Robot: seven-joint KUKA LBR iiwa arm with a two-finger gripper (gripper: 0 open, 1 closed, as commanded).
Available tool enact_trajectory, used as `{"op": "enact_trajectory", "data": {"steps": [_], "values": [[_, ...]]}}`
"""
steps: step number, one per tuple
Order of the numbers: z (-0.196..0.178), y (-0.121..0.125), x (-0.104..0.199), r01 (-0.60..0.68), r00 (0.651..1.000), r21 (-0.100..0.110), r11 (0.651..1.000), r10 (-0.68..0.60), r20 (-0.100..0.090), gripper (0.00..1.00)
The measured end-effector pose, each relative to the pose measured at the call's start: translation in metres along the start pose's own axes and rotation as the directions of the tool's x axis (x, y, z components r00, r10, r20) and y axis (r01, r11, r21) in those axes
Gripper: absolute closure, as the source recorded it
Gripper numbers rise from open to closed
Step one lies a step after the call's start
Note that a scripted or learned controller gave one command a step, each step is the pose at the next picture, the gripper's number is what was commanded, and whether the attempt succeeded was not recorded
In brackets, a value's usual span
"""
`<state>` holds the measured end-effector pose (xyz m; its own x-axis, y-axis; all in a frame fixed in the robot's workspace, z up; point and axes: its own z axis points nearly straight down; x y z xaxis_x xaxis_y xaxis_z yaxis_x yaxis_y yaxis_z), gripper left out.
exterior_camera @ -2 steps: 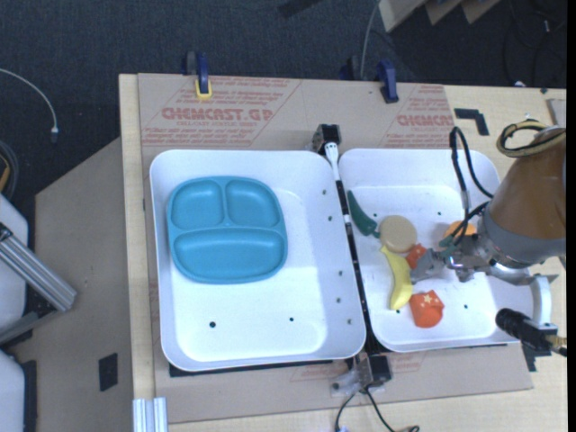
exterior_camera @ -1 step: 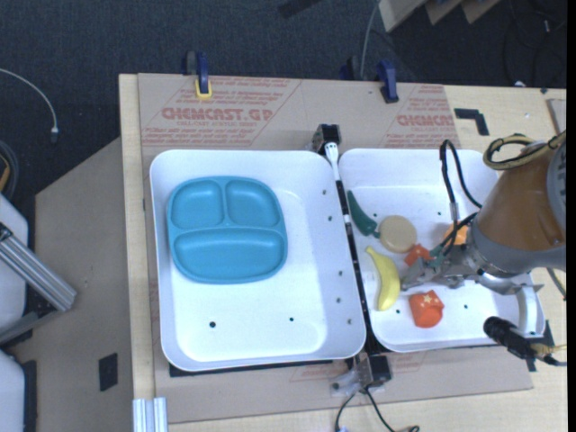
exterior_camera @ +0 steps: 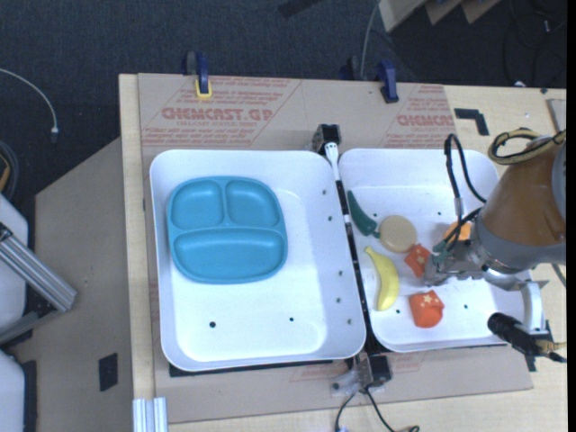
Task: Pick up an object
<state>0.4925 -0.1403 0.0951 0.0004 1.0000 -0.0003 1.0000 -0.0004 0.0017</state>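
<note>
My tool (exterior_camera: 438, 264) is hovering in the right bin (exterior_camera: 407, 163), at three o'clock of a red piece (exterior_camera: 417, 259); its state I cannot tell.

In the right bin lie a yellow banana (exterior_camera: 385, 280), a tan disc (exterior_camera: 398, 233), a dark green piece (exterior_camera: 361, 216), and two red-orange items (exterior_camera: 427, 308) (exterior_camera: 417, 259), perhaps toy vegetables, near the middle.
</note>
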Motion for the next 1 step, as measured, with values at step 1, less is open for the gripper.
{"op": "enact_trajectory", "data": {"steps": [1], "values": [[-0.0422,-0.0006,-0.0006,0.001,1.000,-0.003,1.000,-0.001,0.002,1.00]]}}
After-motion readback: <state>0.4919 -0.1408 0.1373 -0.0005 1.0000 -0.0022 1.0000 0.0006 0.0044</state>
